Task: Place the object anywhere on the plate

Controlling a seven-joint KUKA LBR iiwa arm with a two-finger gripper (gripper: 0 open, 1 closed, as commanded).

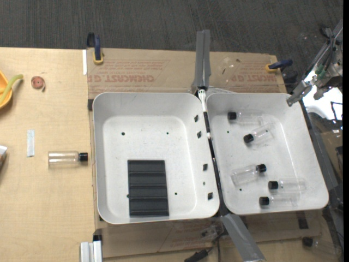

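Observation:
A black ribbed plate (147,188) lies flat on the floor of the left bin (109,113), near its front edge. Several small clear bottles with black caps lie on their sides in the right bin (305,146). One bottle (244,117) is near the back, another (257,136) just in front of it, and a third (248,173) lies mid-bin. Two more (286,187) rest close to the front right corner. All the bottles lie apart from the plate, across the divider between the bins.
A loose clear bottle (66,157) lies on the wooden bench left of the bins. A yellow object (5,89) and a small brown disc (37,82) sit at the far left. Clamps (96,49) hold the cardboard at the back. Metal gear (322,75) stands at the right edge.

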